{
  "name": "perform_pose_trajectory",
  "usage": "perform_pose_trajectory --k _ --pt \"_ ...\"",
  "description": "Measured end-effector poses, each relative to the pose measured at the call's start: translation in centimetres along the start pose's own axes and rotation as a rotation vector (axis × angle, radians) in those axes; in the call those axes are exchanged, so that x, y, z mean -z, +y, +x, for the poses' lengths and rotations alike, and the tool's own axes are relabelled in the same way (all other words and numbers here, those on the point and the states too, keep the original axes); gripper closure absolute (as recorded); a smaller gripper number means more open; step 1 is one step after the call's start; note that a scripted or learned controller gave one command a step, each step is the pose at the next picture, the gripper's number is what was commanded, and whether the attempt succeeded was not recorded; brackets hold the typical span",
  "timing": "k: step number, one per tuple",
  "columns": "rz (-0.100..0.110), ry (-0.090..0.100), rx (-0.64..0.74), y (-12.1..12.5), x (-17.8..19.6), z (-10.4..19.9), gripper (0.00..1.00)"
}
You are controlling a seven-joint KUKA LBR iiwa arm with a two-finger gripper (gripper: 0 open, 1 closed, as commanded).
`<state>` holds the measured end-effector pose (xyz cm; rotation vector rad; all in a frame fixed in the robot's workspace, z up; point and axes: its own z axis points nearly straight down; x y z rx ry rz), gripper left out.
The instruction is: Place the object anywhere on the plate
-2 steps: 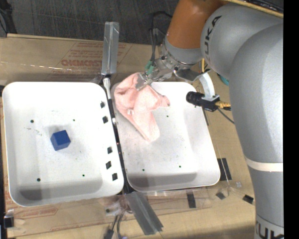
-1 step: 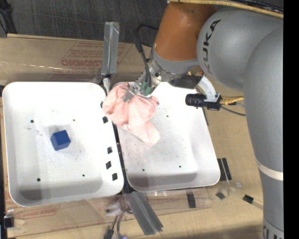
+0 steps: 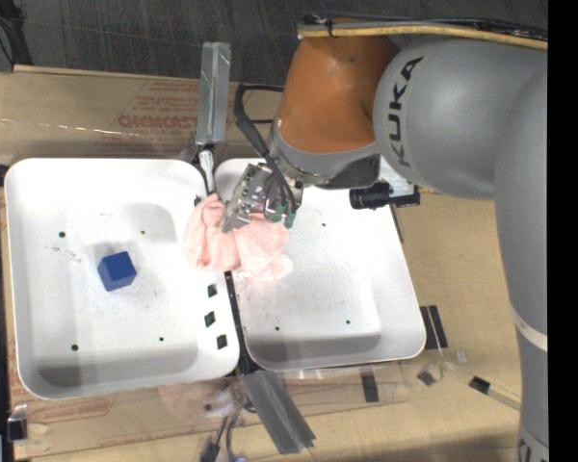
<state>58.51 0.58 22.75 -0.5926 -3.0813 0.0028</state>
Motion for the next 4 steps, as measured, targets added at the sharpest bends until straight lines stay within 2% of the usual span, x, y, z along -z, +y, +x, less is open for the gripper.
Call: perform_pose_trajectory --k 1,2,3,4 --pt "0.000 -0.001 0.387 2.1 1.1 4.4 1.00" --pt "0.000 -0.001 0.391 4.1 -0.3 9.2 1.00" --pt "0.000 -0.002 0.390 5.9 0.4 13.8 1.00" --pt "0.000 -0.002 0.389 5.8 0.4 13.7 0.00"
